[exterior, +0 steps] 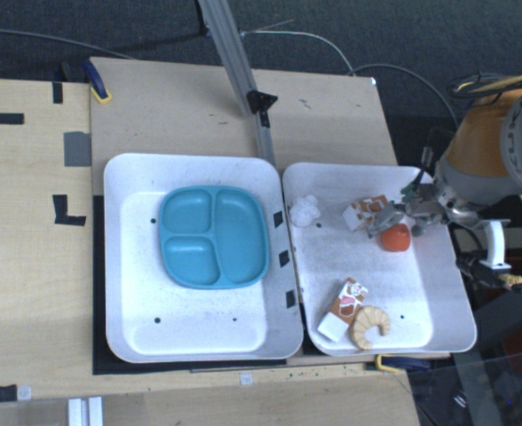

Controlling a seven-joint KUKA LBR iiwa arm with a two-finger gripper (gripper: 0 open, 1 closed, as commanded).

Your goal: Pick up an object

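Your tool sits low in the right bin, near its far right side, beside a red tomato and a small printed packet; you cannot tell its state. A croissant and carton lie near the front. A blue divided plate occupies the left bin.

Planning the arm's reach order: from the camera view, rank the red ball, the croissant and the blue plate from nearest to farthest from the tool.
1. Red ball, just below the tool, right bin.
2. Croissant, right bin's near edge.
3. Blue plate, left bin.
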